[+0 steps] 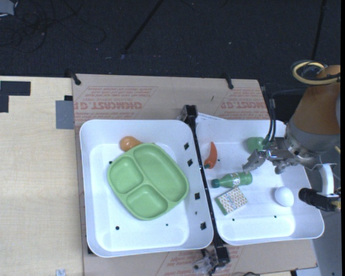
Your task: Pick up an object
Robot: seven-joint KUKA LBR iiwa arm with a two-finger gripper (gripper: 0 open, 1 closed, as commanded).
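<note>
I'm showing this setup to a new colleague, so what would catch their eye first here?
Probably the green divided tray, lying in the left bin with an orange object behind it. Next, the arm's gripper above the right bin, near a green bottle, a white egg-like ball and a patterned packet.

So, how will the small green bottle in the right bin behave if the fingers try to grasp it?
The green bottle lies on its side, so it may roll on the smooth floor of the right bin when nudged. It looks small and probably light and stiff. The patterned packet lies close by and might get bumped.
</note>
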